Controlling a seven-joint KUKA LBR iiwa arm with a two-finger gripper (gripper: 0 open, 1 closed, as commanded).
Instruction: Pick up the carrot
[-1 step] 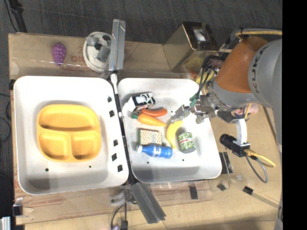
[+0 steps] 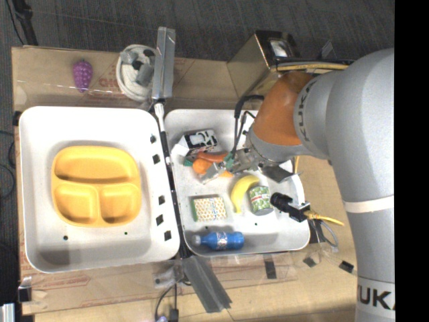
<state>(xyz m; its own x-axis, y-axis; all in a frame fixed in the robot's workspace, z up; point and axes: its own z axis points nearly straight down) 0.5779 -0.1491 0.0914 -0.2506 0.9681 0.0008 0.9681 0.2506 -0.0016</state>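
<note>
Claw [image 2: 228, 164]: low in right bin [image 2: 295, 237], at carrot [image 2: 204, 161]; spread or pinching cannot be told. Carrot: lying in bin's upper part, beside banana [image 2: 241, 190]. Lift not yet done.

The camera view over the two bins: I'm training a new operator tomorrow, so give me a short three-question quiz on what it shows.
1. True or false: the carrot lies in the same bin as the yellow tray.
2. Which lies nearest the right bin's near edge? A) banana B) blue bottle C) green can
3. Fill in: the purple toy lies on the ______, outside both bins.

Key:
1. False; the carrot is in the right bin, the tray in the left bin.
2. B
3. cardboard
</note>
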